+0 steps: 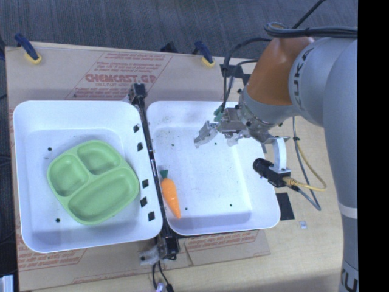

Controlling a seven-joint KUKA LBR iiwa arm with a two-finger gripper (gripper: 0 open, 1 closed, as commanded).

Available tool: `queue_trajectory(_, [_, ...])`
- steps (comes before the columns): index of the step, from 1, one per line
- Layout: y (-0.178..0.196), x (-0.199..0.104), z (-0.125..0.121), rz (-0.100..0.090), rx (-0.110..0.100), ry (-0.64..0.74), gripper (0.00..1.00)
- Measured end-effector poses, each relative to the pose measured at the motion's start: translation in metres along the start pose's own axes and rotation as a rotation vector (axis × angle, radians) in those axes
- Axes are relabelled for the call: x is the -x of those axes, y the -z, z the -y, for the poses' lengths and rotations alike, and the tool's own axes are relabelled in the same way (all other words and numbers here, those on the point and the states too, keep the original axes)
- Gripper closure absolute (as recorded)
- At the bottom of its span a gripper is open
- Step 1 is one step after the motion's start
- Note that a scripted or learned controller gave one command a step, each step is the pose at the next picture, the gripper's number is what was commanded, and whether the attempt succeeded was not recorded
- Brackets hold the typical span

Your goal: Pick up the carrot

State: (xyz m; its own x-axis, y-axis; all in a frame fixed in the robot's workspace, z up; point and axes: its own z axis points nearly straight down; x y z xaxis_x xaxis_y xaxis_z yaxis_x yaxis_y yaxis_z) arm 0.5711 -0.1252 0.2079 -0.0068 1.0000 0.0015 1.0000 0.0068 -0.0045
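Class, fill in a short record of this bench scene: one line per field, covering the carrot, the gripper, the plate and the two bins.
carrot: lying in the right bin, at its left wall, near the front
gripper: above the right bin's middle, apart from the carrot
plate: green, three compartments, in the left bin
left bin: white, shallow
right bin: white, shallow, beside the left one
arm: reaching in from the right
task state: carrot not yet picked up
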Motion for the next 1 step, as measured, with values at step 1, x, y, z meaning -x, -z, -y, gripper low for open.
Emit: queue_trajectory(1, [-0.0649, -0.021, 0.0548, 0.0, -0.002, 0.001, 0.0])
